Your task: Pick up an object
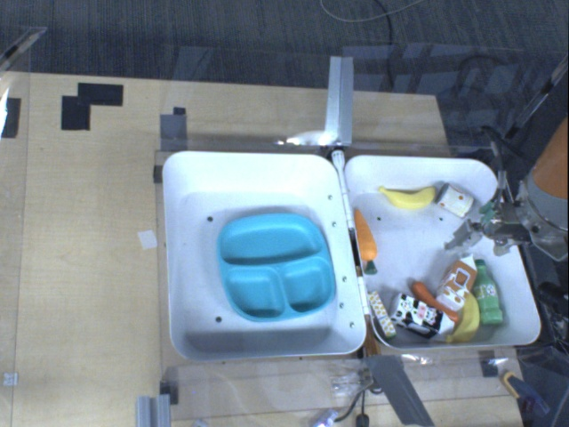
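**End effector low over a crowded corner of the right bin**

The end effector point(487, 228) hangs at the right side of the right bin point(404, 174), and whether it is open or closed cannot be told at this angle; nothing shows between its tips. Just near of it, a tight cluster packs the bin's near-right corner: an orange-and-white carton point(457, 281), a green bottle point(486, 294), a yellow banana-like piece point(466, 320) and a black-and-white patterned box point(414, 313), all touching or overlapping.

A descent here is risky, I judge: the tips could land on 2 items at once, or push the carton aside without closing around it. The bin wall at the right also leaves little room.

Easier targets sit apart: a banana point(409, 197) and a small white block point(455, 202) at the far side, a carrot point(364, 238) along the left wall. The left bin point(191, 238) holds a blue divided tray point(274, 266).
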`<move>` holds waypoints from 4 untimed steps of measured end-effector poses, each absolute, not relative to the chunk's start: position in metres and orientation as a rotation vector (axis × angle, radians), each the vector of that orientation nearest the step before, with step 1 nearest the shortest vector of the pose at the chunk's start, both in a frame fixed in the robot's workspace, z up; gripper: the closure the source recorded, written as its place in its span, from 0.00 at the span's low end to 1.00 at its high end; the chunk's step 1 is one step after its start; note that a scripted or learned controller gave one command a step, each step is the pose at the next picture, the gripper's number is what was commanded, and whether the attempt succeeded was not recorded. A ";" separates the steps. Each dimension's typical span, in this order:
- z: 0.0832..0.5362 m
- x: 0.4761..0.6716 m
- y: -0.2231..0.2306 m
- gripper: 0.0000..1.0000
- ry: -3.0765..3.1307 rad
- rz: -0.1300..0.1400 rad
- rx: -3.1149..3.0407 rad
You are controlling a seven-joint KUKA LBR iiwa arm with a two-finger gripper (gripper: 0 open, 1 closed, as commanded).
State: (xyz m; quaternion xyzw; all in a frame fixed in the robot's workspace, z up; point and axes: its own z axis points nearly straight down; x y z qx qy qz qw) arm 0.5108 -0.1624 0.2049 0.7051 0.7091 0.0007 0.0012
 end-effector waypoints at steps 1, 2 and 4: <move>0.152 0.499 -0.184 0.00 2.739 0.002 1.529; 0.091 0.510 -0.184 0.00 2.520 0.008 1.852; 0.201 0.515 -0.127 1.00 2.508 0.004 1.881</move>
